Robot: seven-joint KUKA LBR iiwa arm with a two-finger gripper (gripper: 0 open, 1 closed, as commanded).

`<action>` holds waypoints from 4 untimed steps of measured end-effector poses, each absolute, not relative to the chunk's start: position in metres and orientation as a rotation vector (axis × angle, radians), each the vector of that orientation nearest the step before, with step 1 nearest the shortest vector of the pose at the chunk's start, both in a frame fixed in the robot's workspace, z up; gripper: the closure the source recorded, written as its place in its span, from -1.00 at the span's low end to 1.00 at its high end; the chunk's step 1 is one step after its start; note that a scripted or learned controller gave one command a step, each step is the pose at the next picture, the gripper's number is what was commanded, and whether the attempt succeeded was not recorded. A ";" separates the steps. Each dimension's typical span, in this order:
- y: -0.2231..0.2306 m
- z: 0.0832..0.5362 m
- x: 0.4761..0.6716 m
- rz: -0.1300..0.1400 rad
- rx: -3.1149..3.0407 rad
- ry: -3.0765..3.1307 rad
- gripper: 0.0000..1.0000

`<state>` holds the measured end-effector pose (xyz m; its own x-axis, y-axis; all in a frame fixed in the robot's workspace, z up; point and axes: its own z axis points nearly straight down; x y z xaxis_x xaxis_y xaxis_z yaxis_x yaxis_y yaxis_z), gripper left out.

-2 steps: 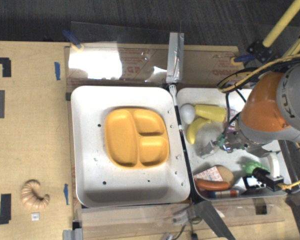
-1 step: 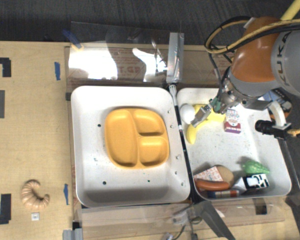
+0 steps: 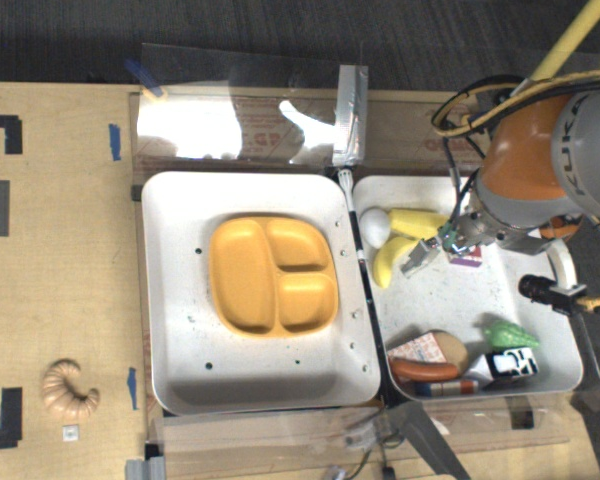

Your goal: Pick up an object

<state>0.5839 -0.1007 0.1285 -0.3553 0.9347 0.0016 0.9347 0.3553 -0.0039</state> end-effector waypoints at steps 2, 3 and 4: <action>-0.112 0.143 0.600 0.003 -2.128 -2.307 -1.00; -0.145 0.093 0.653 0.002 -2.085 -2.344 -1.00; -0.147 0.101 0.650 0.020 -2.077 -2.338 1.00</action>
